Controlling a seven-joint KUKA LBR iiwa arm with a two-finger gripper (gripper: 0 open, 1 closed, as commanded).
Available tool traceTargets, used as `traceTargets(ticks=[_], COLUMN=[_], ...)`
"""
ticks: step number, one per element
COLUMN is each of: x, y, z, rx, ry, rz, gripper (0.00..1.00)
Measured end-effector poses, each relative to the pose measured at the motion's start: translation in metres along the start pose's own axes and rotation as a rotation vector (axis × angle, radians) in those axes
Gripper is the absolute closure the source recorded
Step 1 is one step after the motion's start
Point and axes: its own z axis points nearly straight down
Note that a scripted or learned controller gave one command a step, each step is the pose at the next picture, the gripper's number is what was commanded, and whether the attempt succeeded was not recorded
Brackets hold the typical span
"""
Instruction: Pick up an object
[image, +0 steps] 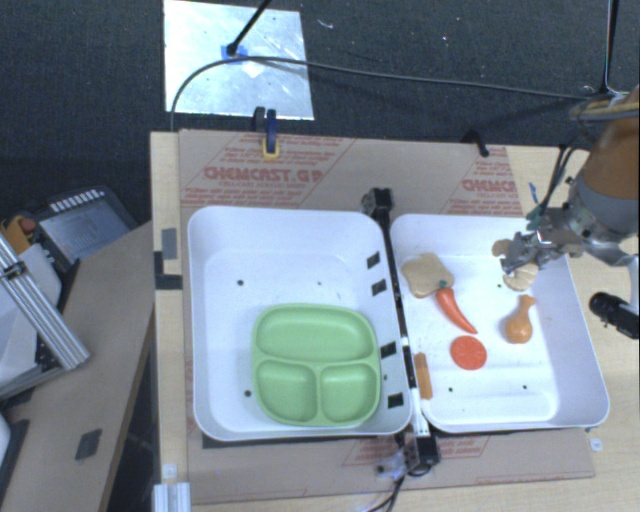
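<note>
The tool (522, 256) hovers over a pale piece (519, 281) just below it — whether its fingers are apart, I cannot tell.

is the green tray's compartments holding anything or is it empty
Empty. The green divided tray lies flat in the left bin, and all three compartments show bare green; the food pieces lie in the right bin.

Bench (165, 330) under two white bins (290, 250)
</note>
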Motion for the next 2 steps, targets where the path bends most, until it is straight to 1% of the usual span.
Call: traceTargets(ticks=[1, 2], x=[0.000, 0.040], y=[0.001, -0.007], z=[-0.054, -0.044], rx=[0.001, 0.006], ry=[0.000, 0.002], rz=[0.000, -0.003], gripper=[1.00, 1.00])
